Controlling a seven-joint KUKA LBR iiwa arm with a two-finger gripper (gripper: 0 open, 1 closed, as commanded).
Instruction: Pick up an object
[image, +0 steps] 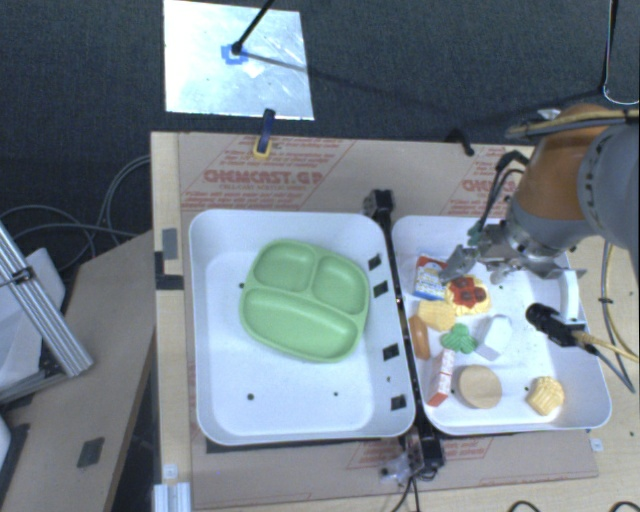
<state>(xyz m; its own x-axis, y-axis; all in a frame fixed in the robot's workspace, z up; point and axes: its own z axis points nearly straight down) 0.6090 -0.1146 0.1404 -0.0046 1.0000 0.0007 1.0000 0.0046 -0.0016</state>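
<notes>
Toys crowd the right bin's (598, 405) left half, leaving bare floor toward its right wall; the left bin (215, 400) offers open floor around the green plate (304, 300).

Two white bins (215, 300); one green tray (305, 300); roughly eight small toy items (480, 387), clutter blurring the count.

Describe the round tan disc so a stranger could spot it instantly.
Look in the right bin, the one crowded with toy food. Go to its near edge: the round tan disc lies there between a red-and-white tube and a yellow corn piece. It is the only plain, flat, circular item.
</notes>
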